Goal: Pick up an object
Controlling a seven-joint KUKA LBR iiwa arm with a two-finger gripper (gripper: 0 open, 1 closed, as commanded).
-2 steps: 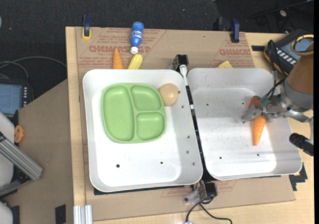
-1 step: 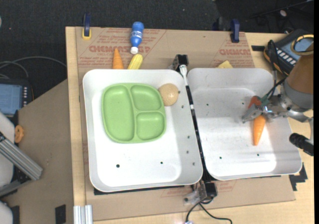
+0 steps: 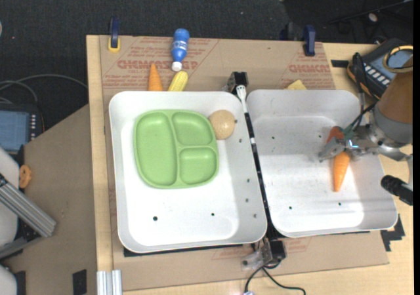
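While the arm reaches in from the right, these are the risks as they stand.

End effector (image 3: 342, 146): low in the right bin (image 3: 295, 215), at the upper end of the orange carrot (image 3: 340, 170); whether it is apart or together I cannot tell, as the metal parts blur into each other.

Task's thing: the carrot lies on the right bin's floor toward its right side, narrow end pointing down the view, top end at or under the end effector.

Small red piece (image 3: 335, 133): just beside the end effector, too small to identify; it could be nudged or caught along with the carrot.

Slip risk: the carrot tapers and looks smooth, so a hold near one end would likely let it swing or slide out on the lift.

Miss risk: if the closing line sits off the carrot's axis, it may roll aside on the bin floor.

Left bin (image 3: 184, 221): green divided plate (image 3: 176, 148) and a tan ball (image 3: 222, 123) touching its upper right corner, well apart from the action.

Table (image 3: 98, 156): a bottle (image 3: 179, 48), another carrot (image 3: 154, 78) and a yellow piece (image 3: 178, 80) lie beyond the bins, out of harm.
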